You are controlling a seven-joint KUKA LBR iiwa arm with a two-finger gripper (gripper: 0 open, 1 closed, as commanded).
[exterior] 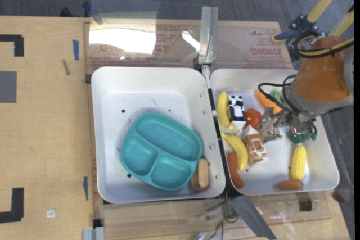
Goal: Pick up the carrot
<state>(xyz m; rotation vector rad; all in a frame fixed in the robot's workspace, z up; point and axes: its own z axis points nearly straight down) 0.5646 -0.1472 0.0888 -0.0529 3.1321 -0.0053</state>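
Note:
The carrot (pixel 266 99) is an orange piece with a green top, lying at the back of the right bin (pixel 332 177). The arm's wrist hides part of it. My gripper (pixel 270 125) hangs low over the middle of that bin, just in front of the carrot and to the right of a red tomato (pixel 253 117). I see nothing that is clearly held in it.
The right bin also holds two bananas (pixel 224 108) (pixel 237 149), a black-and-white item (pixel 237 105), a small orange box (pixel 256 150), a corn cob (pixel 298 161), two sausages (pixel 235 171) (pixel 289 184) and a green item (pixel 302 133). The left bin (pixel 112 87) holds a teal divided plate (pixel 161 150) and a bread roll (pixel 200 173).

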